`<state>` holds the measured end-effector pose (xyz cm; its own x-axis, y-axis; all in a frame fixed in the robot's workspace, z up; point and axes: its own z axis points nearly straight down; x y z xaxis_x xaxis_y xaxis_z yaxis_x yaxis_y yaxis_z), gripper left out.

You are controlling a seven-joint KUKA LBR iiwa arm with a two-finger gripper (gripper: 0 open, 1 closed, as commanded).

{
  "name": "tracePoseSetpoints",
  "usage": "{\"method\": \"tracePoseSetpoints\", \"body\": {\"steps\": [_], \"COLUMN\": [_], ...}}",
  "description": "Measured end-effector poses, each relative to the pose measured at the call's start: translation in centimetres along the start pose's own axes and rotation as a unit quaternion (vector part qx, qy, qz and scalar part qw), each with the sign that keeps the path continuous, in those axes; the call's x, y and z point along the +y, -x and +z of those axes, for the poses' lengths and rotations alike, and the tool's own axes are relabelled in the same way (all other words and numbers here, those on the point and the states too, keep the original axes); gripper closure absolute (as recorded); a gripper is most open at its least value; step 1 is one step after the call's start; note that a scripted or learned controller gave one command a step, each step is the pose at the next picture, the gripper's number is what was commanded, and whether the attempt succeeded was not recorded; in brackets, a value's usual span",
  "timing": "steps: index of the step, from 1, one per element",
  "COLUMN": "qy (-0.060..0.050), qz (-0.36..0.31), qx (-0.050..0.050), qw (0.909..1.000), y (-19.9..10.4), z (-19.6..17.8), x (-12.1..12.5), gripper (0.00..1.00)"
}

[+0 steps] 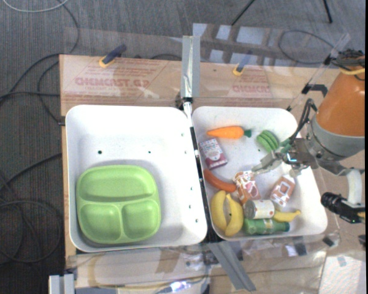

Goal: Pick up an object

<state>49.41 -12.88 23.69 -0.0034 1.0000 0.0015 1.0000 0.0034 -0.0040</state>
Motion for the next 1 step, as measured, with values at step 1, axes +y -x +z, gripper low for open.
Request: {"method": "tracePoseSetpoints", "body": {"steps": [1], "qy": [0.001], "qz": [0.017], "qx": [-0.001], "qw": [0.9998], "y": [2.56], "z": [-4.14], "x": [2.41], "gripper": [0.00]}}
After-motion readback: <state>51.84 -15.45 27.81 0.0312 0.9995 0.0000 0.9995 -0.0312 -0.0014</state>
